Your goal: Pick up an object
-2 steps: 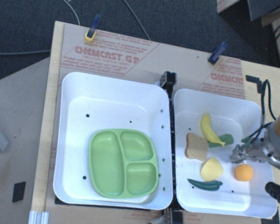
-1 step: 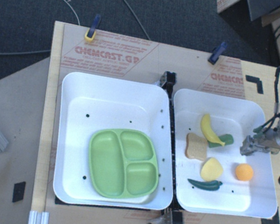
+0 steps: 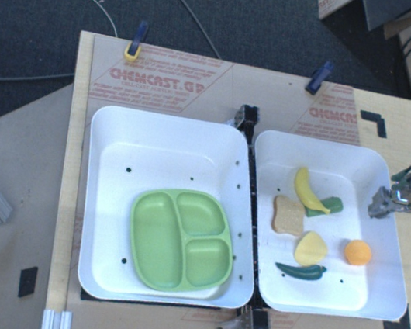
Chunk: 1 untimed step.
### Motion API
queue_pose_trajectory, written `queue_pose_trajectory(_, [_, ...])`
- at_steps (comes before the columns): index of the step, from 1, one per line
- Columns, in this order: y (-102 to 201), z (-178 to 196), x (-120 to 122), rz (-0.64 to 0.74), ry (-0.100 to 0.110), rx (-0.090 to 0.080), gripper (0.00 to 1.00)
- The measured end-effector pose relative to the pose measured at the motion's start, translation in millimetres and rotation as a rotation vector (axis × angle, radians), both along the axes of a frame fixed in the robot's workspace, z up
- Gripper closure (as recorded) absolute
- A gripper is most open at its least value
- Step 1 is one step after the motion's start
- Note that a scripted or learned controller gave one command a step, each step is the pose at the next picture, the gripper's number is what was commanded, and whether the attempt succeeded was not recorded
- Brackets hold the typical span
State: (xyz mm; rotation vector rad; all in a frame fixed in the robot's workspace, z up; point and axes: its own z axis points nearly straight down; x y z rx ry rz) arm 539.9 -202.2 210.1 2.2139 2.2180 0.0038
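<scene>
Hovering at the right rim of the right bin point(image 3: 260, 209), the claw point(image 3: 382, 205) holds nothing; whether it is apart or together I cannot tell (too small). Inside lie a banana point(image 3: 307, 190), a green block point(image 3: 332, 204), bread point(image 3: 288, 215), a lemon point(image 3: 311, 248), an orange point(image 3: 357, 253) and a dark green pepper point(image 3: 301, 271). A green 3-section plate point(image 3: 181, 239) sits in the left bin point(image 3: 113, 151).

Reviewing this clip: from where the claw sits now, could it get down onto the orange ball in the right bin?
Probably yes. The claw hovers at the right bin's far right rim, the orange ball lies just below it in the view, apart from the other items, nothing over it.
</scene>
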Motion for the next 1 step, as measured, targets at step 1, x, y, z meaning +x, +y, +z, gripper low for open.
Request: queue_pose_trajectory(1, [57.9, -4.5, 19.0, 0.004, 0.004, 0.003, 1.0])
